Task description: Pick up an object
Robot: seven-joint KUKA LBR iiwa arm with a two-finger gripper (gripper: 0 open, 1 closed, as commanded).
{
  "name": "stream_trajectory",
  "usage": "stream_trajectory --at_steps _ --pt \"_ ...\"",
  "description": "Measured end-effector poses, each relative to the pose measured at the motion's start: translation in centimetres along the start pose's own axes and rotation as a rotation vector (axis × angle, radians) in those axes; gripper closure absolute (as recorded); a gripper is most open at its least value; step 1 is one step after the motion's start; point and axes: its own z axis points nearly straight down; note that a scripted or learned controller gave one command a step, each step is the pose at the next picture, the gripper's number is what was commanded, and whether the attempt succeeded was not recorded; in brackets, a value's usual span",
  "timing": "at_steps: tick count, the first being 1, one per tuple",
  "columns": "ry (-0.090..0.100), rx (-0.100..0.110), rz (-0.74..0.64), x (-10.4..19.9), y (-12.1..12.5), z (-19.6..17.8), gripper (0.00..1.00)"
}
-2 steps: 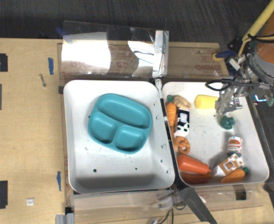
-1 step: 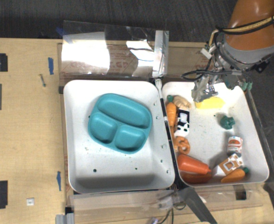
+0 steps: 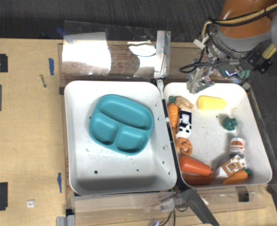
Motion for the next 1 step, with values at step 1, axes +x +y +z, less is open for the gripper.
stream_trajectory --at_steps 1 --pt "0.000 -0.001 -0.238 -0.89 -0.16 0.68 1.00"
